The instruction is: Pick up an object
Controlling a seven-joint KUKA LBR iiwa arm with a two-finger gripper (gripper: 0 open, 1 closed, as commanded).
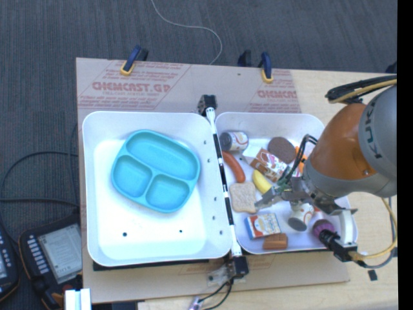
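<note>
Two bins sit below me. Far left of my pincer [274, 197], the left bin [97, 237] carries a blue tray [155, 170]. Just left of it lies the toast [244, 197], beside a sausage [233, 166]. A banana [261, 181] sits just above the pincer in the right bin [310, 120]. Whether the pincer is apart or together, I cannot tell.

The brown board [161, 82] under the two bins has red words printed on it. Near the top left it says "CHEMCAST GP" in big red letters, with smaller red lines above and below that are too tiny to read. Near the top right, the same red "CHEMCAST" print shows again. The small packets [263, 225] in the right bin have pictures, but their words are too blurry.
</note>
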